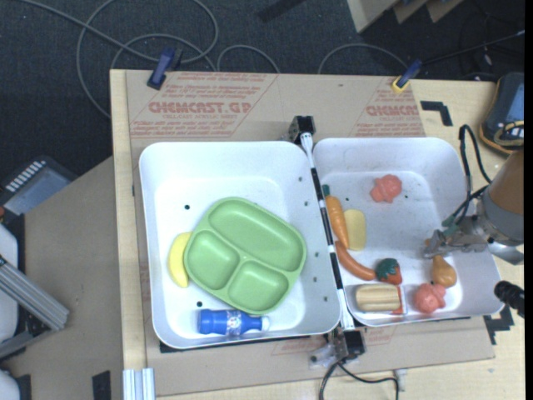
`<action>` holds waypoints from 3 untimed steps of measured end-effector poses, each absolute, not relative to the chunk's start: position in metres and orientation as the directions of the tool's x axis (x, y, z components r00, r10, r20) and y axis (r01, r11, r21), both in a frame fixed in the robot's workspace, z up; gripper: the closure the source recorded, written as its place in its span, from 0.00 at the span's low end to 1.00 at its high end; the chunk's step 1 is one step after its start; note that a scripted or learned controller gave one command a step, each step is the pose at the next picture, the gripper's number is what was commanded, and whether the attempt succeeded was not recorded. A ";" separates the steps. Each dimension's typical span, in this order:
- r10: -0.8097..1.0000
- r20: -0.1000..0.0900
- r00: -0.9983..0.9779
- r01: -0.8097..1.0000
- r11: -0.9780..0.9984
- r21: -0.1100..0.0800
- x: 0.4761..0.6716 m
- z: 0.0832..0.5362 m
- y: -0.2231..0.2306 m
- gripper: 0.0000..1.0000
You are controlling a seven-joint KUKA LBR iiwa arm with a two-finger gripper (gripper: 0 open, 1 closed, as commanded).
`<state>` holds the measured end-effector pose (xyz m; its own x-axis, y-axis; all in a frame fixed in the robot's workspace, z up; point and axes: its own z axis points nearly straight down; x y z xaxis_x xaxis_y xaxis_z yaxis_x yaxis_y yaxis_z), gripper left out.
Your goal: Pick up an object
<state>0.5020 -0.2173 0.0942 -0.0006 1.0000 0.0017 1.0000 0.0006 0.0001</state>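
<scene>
1. The bench [208, 107] holds two white bins side by side, the left bin [158, 182] and the right bin [416, 152].
2. In the left bin lies a green plate [244, 254] with three parts.
3. A yellow banana [177, 259] peeks out from under the left edge of the plate.
4. A blue bottle [230, 322] lies on its side at the near edge of the left bin.
5. In the right bin, a long orange carrot [338, 227] lies along the left wall, with a pale yellow piece [356, 228] just beside it.
6. A pink lump [386, 188] sits toward the far side of the right bin.
7. Near the front are a hot dog bun [376, 297], a red toy with a green top [388, 270], a pink toy [429, 298] and an orange pear [443, 271].
8. The gripper [441, 242] comes in from the right and sits low in the right bin, just above the orange pear.
9. I cannot tell how the gripper is set, and nothing shows in its grip.
</scene>
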 end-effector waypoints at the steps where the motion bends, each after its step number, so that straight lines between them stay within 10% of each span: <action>1: 1.000 0.002 -0.002 1.000 0.002 -0.001 0.507 0.099 -0.129 1.00; 2: 1.000 -0.001 -0.001 1.000 0.001 0.001 0.480 0.188 -0.114 1.00; 3: 1.000 0.000 -0.001 1.000 0.001 0.001 0.502 0.218 -0.063 1.00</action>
